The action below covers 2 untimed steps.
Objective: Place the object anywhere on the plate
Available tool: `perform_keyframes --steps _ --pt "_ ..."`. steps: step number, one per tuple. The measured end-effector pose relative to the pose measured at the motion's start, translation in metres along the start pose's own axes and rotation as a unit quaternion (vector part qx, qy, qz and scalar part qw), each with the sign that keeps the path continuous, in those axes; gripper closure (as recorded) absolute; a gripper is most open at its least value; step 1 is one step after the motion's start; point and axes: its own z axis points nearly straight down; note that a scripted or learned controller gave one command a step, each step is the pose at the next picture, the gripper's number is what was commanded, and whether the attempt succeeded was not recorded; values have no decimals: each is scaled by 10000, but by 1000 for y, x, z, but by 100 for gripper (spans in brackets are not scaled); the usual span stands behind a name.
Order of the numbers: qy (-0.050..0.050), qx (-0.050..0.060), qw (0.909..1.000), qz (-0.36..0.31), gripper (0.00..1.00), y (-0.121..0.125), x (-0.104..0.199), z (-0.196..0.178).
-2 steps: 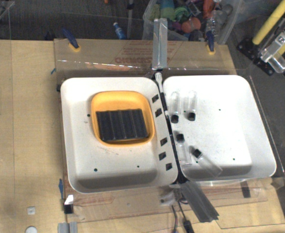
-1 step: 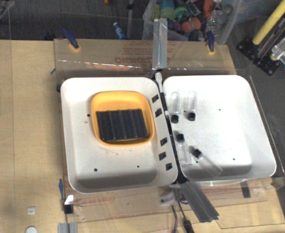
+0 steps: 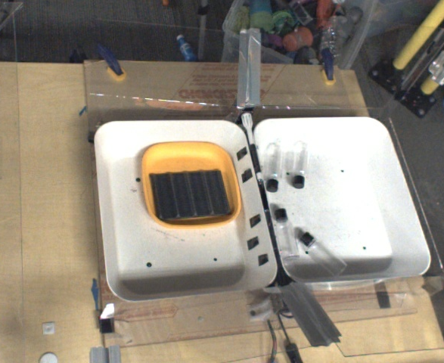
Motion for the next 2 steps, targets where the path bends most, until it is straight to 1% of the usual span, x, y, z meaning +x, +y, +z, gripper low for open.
perform_keyframes --steps 1,2 --pt "19 8 9989 -462 100 -3 3 0" --pt "22 -5 9769 -2139 100 -6 7 -1"
